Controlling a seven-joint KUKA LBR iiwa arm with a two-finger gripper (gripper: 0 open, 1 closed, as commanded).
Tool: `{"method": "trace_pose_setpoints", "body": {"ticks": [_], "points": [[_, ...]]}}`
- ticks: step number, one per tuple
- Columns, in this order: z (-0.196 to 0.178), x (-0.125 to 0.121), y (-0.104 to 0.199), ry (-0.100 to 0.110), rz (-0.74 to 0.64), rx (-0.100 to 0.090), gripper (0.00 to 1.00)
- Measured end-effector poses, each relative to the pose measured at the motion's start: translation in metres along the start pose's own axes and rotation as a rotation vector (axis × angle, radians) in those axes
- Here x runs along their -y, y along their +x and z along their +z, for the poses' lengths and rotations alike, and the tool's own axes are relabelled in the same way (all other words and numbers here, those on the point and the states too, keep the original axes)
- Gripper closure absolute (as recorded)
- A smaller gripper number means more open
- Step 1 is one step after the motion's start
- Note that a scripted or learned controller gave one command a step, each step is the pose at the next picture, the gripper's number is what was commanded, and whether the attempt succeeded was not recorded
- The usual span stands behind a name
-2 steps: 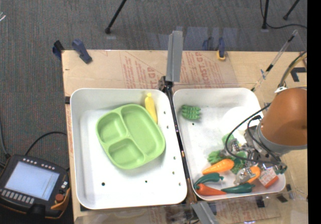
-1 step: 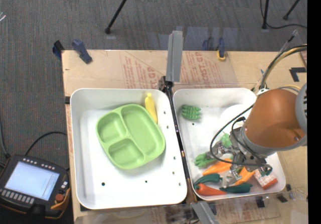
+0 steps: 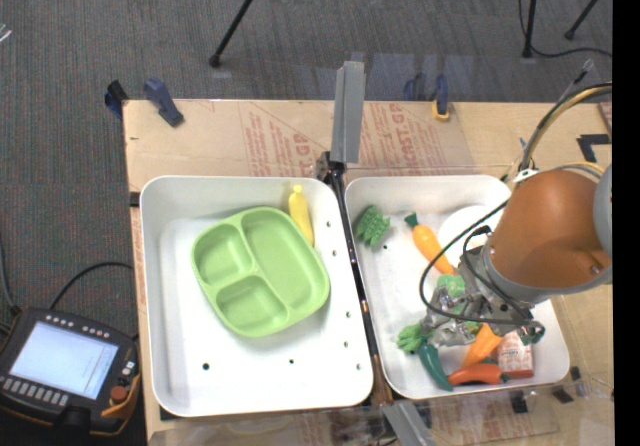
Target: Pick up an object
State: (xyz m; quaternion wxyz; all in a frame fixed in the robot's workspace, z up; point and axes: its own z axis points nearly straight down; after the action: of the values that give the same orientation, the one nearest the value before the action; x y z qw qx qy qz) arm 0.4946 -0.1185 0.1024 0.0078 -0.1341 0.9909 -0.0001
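Orange, green and red toy food is piled in the near corner of the right bin (image 3: 395, 196), and this pile is where the pick is being tried. An orange piece (image 3: 484, 342), a red pepper (image 3: 476, 374), a dark green pepper (image 3: 434, 366) and a small packet (image 3: 517, 355) lie close together, some touching. The hand (image 3: 470, 316) is seen low over this pile, just above the orange piece. It cannot be told if the hand is spread or pressed together, because the grey and orange arm (image 3: 550, 229) covers much of it. Nothing can be seen held in it.

A carrot (image 3: 431, 243) lies farther back in the same bin, and a green leafy toy (image 3: 372, 225) lies near the wall between the bins. In the left bin (image 3: 160, 234) a green tray (image 3: 260, 270) rests with a yellow toy (image 3: 300, 213) at its far edge. Both bins sit on the counter (image 3: 230, 139).

The step in hand looks like the reach down to grab. Next, one toy has to be closed on and lifted straight up. The pile is crowded, so a slip or a double grab could happen.
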Motion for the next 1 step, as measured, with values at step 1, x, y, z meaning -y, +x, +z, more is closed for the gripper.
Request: {"method": "trace_pose_setpoints", "body": {"ticks": [1], "points": [[0.0000, -0.0002, 0.0000, 0.000, -0.001, 0.000, 0.00]]}}
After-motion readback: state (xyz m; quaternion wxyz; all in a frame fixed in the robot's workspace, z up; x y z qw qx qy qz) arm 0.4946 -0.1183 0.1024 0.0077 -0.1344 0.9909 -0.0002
